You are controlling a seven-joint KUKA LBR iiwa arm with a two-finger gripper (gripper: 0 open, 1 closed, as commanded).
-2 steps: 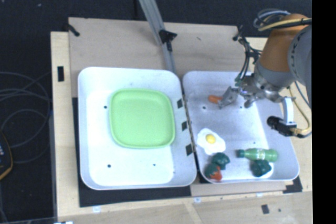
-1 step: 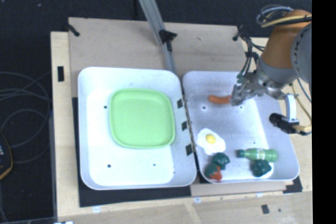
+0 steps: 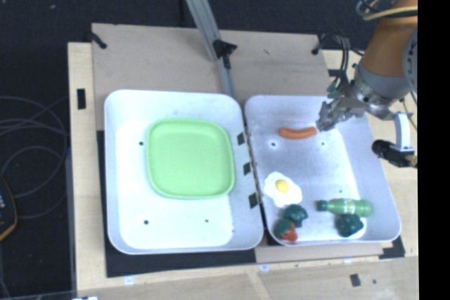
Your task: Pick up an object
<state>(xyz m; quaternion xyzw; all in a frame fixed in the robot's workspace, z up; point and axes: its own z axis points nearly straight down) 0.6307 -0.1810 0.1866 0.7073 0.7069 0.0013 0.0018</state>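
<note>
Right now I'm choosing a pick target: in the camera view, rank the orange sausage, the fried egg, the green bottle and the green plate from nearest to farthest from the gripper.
From the gripper:
1. Orange toy sausage, just left of it, right bin.
2. White fried egg with yellow yolk, by the bin's left wall.
3. Green plastic bottle, near the front edge.
4. Light green square plate, left bin.
Egg and bottle are close to call.

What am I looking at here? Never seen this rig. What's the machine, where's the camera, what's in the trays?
One fixed camera looks down at a slant on a bench with two shallow white bins. The left bin holds a light green square plate. The right bin holds toy food: a sausage, a fried egg, a green bottle and dark green vegetable pieces. The machine is a grey robot arm with an orange band, reaching in from the right. Its pincer hangs just right of the sausage. Nothing shows between its fingers, so nothing is held.
</note>
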